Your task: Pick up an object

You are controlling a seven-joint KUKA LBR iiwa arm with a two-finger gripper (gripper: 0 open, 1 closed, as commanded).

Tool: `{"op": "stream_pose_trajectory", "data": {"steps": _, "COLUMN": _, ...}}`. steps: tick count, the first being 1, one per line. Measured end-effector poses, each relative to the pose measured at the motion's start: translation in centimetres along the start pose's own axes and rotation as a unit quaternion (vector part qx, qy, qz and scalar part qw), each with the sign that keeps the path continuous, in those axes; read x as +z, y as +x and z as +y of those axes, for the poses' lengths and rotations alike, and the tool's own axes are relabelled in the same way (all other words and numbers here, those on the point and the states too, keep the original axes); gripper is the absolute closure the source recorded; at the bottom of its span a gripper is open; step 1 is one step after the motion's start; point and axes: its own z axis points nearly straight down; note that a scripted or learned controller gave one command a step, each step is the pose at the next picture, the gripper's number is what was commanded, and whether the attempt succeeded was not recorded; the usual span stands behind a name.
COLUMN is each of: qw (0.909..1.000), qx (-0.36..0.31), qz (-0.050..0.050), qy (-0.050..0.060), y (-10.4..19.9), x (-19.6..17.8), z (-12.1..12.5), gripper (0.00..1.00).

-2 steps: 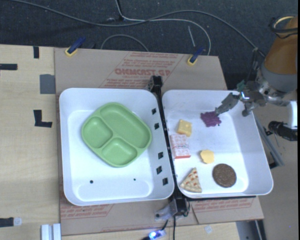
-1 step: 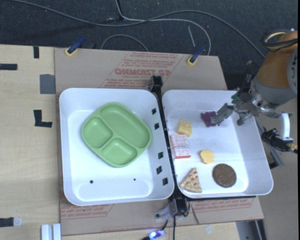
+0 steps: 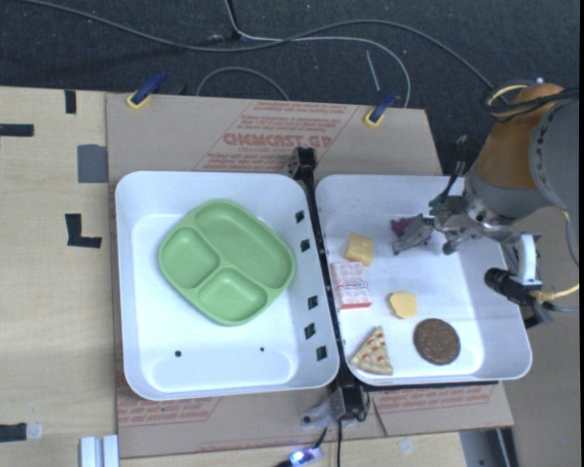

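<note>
My gripper (image 3: pixel 426 244) hovers over the upper middle of the right bin (image 3: pixel 487 290), open, with nothing between its fingers. A small purple object (image 3: pixel 404 227) lies just beside its left finger. Below and to the left lie a yellow cheese block (image 3: pixel 359 249), a red-and-white packet (image 3: pixel 349 285) and a small yellow piece (image 3: pixel 403 305). Near the bin's front sit a brown round patty (image 3: pixel 436 341) and a pizza slice (image 3: pixel 373 353).
A green divided plate (image 3: pixel 227 259) lies in the left bin (image 3: pixel 141 290). A black divider (image 3: pixel 316 261) with clips runs between the bins. The arm's grey body with its orange band (image 3: pixel 511 149) stands over the right bin's far right corner. Cables trail behind the bench.
</note>
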Motion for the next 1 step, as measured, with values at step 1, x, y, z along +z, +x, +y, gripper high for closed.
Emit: {"op": "stream_pose_trajectory", "data": {"steps": 1, "qw": 1.0000, "qx": 0.000, "qz": 0.000, "qy": -0.001, "y": 0.02, "x": -1.34, "z": 0.07, "gripper": 1.00}}
